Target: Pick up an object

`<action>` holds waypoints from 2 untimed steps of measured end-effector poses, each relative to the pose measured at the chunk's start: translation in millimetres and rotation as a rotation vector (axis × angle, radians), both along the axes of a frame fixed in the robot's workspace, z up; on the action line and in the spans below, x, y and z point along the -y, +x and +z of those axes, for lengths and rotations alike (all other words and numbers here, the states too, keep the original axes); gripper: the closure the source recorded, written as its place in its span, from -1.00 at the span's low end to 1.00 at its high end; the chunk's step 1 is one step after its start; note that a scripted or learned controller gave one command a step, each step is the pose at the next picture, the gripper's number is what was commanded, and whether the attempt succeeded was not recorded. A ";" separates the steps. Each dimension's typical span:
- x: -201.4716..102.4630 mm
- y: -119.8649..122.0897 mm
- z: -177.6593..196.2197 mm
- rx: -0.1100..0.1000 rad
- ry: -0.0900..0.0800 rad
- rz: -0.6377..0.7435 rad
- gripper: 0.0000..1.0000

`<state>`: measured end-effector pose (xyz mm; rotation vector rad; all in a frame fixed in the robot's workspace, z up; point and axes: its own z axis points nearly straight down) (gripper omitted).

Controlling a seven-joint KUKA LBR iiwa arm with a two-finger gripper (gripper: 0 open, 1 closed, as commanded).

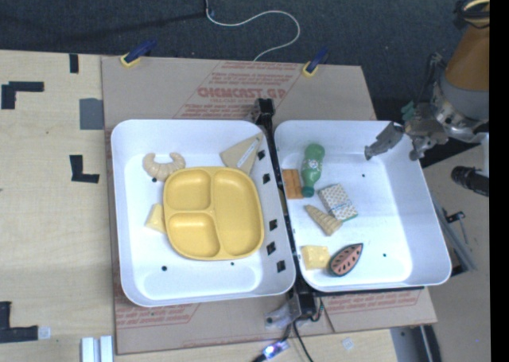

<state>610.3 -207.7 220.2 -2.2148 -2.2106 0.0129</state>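
The right bin (398,217) holds a green bottle (312,161), an orange block (291,183), a patterned packet (338,200), a tan cone (322,219), a yellow cheese piece (315,256) and a dark red oval item (346,258). My gripper (396,145) hangs over the bin's far right corner, well to the right of the bottle. Its two fingers are spread open with nothing between them.
The left bin (127,193) carries a yellow divided plate (213,212), a croissant (163,165), a tan wedge (242,152) and a yellow wedge (155,217). A divider wall (274,193) separates the bins. The right half of the right bin's floor is bare.
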 end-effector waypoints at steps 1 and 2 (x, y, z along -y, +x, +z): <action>-0.4 2.9 8.4 0.013 -0.003 0.003 -1.00; 7.5 1.1 -40.0 0.009 -0.003 0.003 -1.00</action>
